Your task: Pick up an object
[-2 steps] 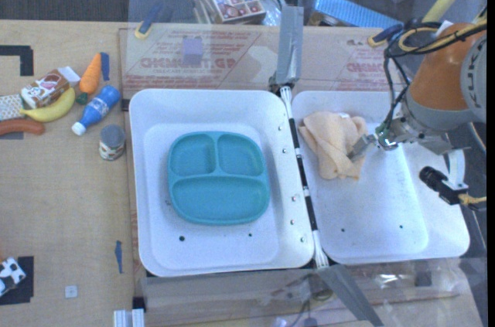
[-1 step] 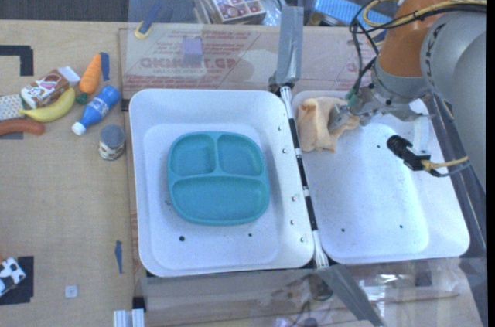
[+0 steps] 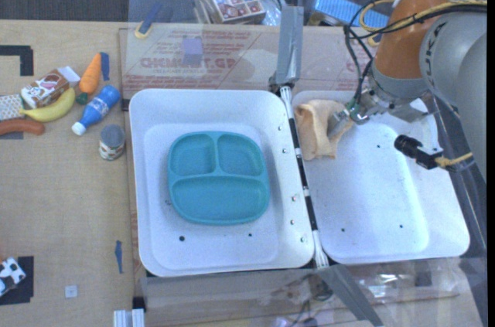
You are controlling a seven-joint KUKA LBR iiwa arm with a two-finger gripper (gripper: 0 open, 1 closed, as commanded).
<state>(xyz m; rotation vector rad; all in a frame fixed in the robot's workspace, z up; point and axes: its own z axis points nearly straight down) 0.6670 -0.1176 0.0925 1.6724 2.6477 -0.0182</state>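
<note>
Lying crumpled and tan, cloth (image 3: 313, 130) meets fingers (image 3: 341, 120); right bin (image 3: 387, 194).

Single fixed camera above the bench (image 3: 62, 202), slanted downward, both white bins (image 3: 147, 186) framed, arm (image 3: 456, 47) entering right

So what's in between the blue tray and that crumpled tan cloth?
Between the blue tray and the tan cloth, the camera view shows bare white bin floor and the two bins' touching rims.

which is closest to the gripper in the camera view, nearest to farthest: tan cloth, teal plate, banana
From the gripper:
1. Tan cloth, right bin's upper left corner, at the fingertips.
2. Teal plate, middle of the left bin.
3. Banana, on the bench at far left.
</note>
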